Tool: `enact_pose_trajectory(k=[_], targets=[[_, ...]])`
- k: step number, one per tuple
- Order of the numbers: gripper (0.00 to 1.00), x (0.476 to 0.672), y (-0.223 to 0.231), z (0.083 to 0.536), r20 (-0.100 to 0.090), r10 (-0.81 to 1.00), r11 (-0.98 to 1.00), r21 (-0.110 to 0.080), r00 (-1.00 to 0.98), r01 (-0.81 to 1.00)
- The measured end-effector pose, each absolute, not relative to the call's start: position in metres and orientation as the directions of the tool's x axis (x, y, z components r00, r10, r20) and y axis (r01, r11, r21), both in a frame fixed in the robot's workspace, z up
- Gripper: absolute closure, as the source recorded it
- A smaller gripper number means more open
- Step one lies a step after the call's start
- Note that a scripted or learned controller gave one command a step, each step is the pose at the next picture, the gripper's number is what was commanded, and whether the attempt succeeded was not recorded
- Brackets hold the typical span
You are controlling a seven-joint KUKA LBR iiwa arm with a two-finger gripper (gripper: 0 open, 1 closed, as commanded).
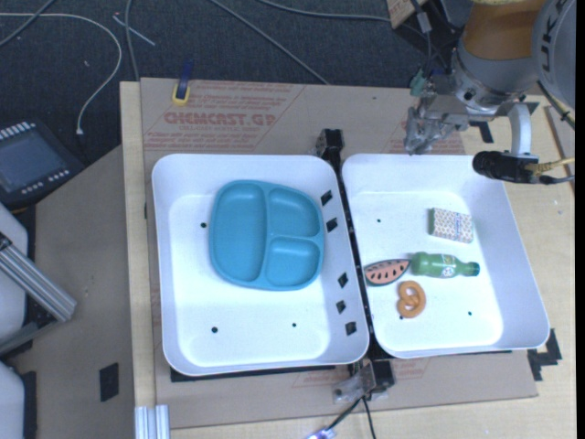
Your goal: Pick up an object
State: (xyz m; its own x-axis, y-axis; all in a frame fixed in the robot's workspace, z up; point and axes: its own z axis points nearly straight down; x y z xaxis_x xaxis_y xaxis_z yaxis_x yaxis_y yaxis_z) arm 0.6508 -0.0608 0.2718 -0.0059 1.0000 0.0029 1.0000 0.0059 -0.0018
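Starting at the left, one white bin (174,273) sits on the table (137,199) and holds a single blue divided plate (267,234) with three compartments, lying flat near the bin's middle. Just beside it to the right stands the second white bin (512,273), making two bins in all, joined along a dark seam.

Four small things lie in the right bin. One watermelon slice toy (387,271) rests near the seam, touching the base of one green bottle (444,265), which lies on its side pointing right. Just below them is one pretzel (411,298). One small patterned packet (452,224) lies apart, above the bottle.

Above the far rim of the right bin hangs the hand (424,138), at the end of the grey arm (512,35) with its orange band. It points downward over the table just outside the bin, well apart from all four things. Nothing shows between its fingers; how far apart they stand I cannot tell.
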Motion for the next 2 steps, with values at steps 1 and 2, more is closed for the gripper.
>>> enact_pose_trajectory(k=[1, 2], targets=[[1.0, 0.643, 0.0, 0.265, 0.003, 1.0, 0.007, -0.003, -0.007, 1.0], [1.0, 0.637, 0.055, 0.258, 0.002, 1.0, 0.006, -0.003, -0.006, 1.0]])
